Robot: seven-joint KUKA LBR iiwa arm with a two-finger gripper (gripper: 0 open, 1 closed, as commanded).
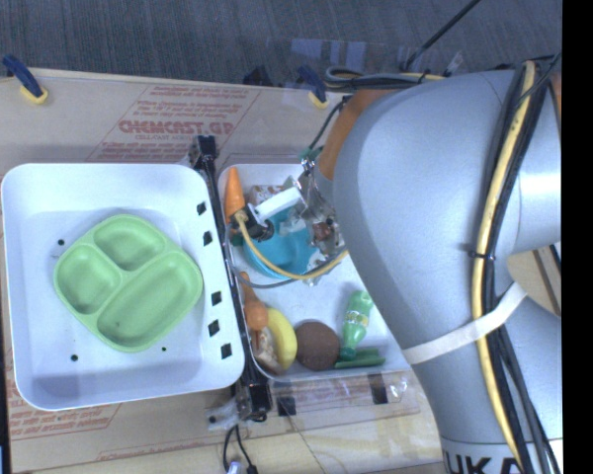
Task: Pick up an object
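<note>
Banana (283,342), kiwi (317,345) crowd right bin (277,179) near edge.

The one camera hangs fixed above the bench (128,117) and looks down at a slant, close enough that the left bin (40,363) shows whole while the grey arm (435,225), reaching in from the right, looms large over the right bin (277,181).

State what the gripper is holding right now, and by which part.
It cannot be told. The gripper is down in the right bin near a blue object, but the arm hides its tips.
</note>
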